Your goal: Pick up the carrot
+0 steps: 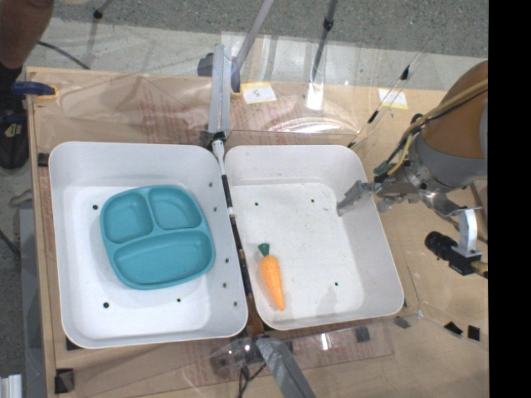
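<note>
Over the right-hand rim of the right bin (383,247) hang the fingers (350,200), a grey wedge at the end of the arm (452,152). At this slant I cannot tell whether they are spread or pressed together, and nothing shows between them.

The carrot (273,282) lies on the floor of that same bin, well apart from the fingers, down and to the left of them in my view. It sits close to the bin's left wall, its green top (264,249) pointing up the picture and its orange tip toward the near edge. Beyond that wall, farther from the fingers, the left bin (62,222) holds a teal divided plate (158,235); both bins rest on the bench (124,106).

I judge the step in hand to be the approach, with the grasp not yet begun. To do it well, I would carry the fingers across the bin until they are directly above the thick orange middle of the carrot, not the leafy end. I would turn the wrist so they close across the carrot's width, since it lies nearly lengthwise up the view. The wall beside it leaves little room, so I would come straight down rather than sweep in from the side. A glancing touch could roll the carrot against that wall.
</note>
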